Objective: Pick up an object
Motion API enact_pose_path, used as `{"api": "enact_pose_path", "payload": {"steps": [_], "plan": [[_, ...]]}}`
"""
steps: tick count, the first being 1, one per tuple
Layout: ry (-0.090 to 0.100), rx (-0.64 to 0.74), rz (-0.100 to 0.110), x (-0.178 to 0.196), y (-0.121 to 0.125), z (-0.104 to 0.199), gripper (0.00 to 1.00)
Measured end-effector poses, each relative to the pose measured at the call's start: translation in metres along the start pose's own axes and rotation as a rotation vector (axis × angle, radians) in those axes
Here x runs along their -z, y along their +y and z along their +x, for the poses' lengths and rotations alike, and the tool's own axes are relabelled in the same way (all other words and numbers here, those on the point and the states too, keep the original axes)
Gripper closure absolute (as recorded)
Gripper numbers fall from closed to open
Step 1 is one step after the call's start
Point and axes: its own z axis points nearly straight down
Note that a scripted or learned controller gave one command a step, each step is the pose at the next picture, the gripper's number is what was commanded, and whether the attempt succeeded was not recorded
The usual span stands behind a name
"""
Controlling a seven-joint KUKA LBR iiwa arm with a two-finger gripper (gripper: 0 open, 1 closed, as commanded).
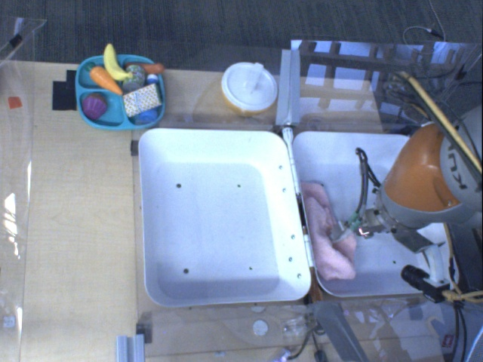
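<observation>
Pink cloth [327,232] lies in the right bin [332,153], along its left wall. Gripper [349,228] sits low at the cloth's right edge, touching it; finger spread cannot be told.

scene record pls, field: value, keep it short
arm: grey with orange band, reaching in from the right
gripper: low in the right bin, at the pink cloth's right edge
pink cloth: crumpled, lying along the right bin's left wall
right bin: white, shallow
left bin: white, shallow
blue tray: back left on the bench, holds toy food
white lidded container: behind the left bin
</observation>
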Motion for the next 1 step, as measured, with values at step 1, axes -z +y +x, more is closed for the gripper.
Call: {"api": "enact_pose_path", "payload": {"steps": [1], "plan": [[-0.002,0.000,-0.008,0.0111,0.0030,-0.0006,1.00]]}}
